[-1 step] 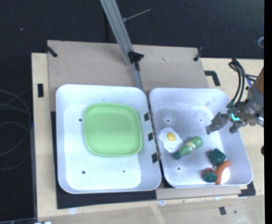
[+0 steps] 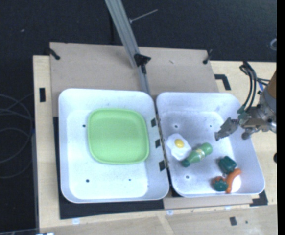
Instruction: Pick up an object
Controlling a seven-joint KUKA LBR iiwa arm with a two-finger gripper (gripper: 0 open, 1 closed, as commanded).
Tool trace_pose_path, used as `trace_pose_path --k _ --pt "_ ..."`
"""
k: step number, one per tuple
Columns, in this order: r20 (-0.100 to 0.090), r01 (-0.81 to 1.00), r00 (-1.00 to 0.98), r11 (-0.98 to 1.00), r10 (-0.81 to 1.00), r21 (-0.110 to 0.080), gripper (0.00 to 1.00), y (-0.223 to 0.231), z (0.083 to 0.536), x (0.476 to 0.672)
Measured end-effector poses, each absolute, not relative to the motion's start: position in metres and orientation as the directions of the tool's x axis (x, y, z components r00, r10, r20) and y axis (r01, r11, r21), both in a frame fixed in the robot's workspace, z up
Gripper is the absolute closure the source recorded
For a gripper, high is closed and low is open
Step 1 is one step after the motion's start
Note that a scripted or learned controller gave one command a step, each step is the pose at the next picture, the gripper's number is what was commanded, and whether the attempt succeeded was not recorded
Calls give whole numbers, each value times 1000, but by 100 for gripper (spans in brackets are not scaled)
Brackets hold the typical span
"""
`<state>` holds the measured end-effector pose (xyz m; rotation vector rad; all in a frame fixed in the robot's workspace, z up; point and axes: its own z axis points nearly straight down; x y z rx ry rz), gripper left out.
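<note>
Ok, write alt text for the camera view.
A robot gripper hovers at the right bin's right edge, fingers open and holding nothing. That bin holds a toy fried egg, green bottle and small toys; the left bin holds a green plate.

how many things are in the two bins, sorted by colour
Green: 3 (green plate in the left bin; green bottle and dark green block in the right bin)
White with yellow: 1 (fried egg toy, right bin)
Orange: 1 (carrot-like toy with a green end, right bin)
Total: 5
</note>
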<state>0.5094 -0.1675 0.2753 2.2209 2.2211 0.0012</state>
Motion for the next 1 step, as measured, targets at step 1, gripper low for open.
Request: trace_pose_path --k 1 --pt "0 1000 1 -1 1000 -3 0 -173 231 514"
